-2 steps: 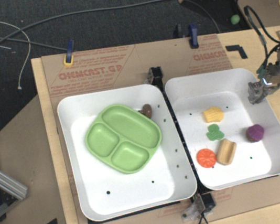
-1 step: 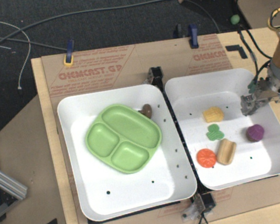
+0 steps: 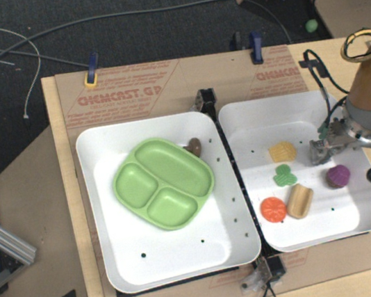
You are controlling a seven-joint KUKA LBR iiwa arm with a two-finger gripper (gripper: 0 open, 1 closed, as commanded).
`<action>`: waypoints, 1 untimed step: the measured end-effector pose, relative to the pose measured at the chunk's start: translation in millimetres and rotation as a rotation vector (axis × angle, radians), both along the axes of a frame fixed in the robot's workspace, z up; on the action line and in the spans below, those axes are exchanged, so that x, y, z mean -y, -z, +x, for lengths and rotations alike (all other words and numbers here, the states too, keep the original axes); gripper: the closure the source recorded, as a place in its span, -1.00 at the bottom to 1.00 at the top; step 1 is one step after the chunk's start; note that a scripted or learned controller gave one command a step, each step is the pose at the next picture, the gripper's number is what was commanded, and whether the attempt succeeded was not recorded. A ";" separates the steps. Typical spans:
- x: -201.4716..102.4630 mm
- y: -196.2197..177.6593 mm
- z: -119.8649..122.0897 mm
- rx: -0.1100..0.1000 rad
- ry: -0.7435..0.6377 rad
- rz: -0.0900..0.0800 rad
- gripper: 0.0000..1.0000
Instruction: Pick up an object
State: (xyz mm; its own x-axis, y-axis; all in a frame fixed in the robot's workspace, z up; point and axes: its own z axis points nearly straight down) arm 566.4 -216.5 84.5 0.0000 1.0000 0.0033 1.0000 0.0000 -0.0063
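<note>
Purple toy [image 3: 338, 176] sits just beside the gripper [image 3: 318, 151] (finger state: cannot tell); a descent here could miss it.

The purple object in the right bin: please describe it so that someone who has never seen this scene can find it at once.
Start at the right bin, the one without the green tray. Go to its right side, just below the gripper. The purple object lies there alone, small and roundish, the only purple item; its neighbours are yellow, green, orange and tan.

one fixed overhead camera, slanting onto both bins [image 3: 235, 171].
</note>
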 end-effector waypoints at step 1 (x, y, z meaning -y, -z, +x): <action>0.8 -15.1 2.2 0.008 0.000 -0.003 1.00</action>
